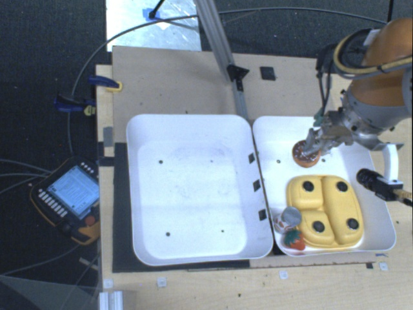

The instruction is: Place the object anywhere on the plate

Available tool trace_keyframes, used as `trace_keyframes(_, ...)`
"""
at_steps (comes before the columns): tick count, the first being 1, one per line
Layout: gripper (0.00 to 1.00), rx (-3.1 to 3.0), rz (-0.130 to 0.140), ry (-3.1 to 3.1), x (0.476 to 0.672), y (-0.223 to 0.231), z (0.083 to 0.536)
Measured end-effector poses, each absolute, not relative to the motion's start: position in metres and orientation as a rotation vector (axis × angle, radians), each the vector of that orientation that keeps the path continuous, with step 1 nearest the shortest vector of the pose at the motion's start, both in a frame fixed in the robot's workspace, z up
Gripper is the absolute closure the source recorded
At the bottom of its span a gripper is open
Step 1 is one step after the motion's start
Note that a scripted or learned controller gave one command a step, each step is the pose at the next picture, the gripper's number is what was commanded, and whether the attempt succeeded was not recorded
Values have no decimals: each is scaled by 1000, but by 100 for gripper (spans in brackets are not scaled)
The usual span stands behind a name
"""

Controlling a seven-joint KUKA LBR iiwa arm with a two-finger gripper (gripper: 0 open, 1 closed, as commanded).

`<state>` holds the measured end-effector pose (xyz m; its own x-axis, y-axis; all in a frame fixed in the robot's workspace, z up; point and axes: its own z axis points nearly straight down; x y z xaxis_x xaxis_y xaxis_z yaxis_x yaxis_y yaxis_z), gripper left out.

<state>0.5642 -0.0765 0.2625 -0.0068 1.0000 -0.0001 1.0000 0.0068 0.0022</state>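
Nearest the camera, at the near edge of the right bin point(381, 241), lies a small cluster of oddments point(290, 228): a greyish round piece with red and green bits beside it, touching the near left corner of a yellow plate point(326, 212). The plate is divided into compartments, each with a dark dot.

My claw point(314, 146) reaches in from the right and sits low over a small round brownish object point(305, 154), just beyond the plate's far left corner. I cannot tell whether my claw grips it; the wrist hides the contact.

Risks, as I judge them: if the grasp is shallow, the object may slip out when lifted and roll across the bin floor. Carried too low, it could catch the plate's raised rim and shove the plate. A release near the plate's edge may let it tip off toward the oddments.

I can read no brand, label or writing anywhere.
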Motion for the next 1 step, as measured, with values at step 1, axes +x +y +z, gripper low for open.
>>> trace_keyframes(1, 100, 2212, 2, 2231, 560, -19, 264)
